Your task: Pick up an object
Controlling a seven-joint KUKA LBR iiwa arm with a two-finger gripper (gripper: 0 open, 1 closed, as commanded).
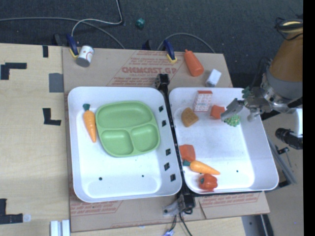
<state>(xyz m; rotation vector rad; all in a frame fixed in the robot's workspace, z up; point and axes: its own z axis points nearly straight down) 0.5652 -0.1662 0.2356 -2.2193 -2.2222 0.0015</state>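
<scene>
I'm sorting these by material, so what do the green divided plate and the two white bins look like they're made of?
The green divided plate looks like molded plastic with a matte finish: one even color, soft rounded compartment ridges, no strong glare. The left bin and the right bin look like thin formed plastic, smooth and slightly glossy, with rounded rolled rims, though coated metal can't be ruled out from this view.

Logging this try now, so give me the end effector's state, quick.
End effector: cannot be told; it is over the right bin, right by a small green thing.
</scene>
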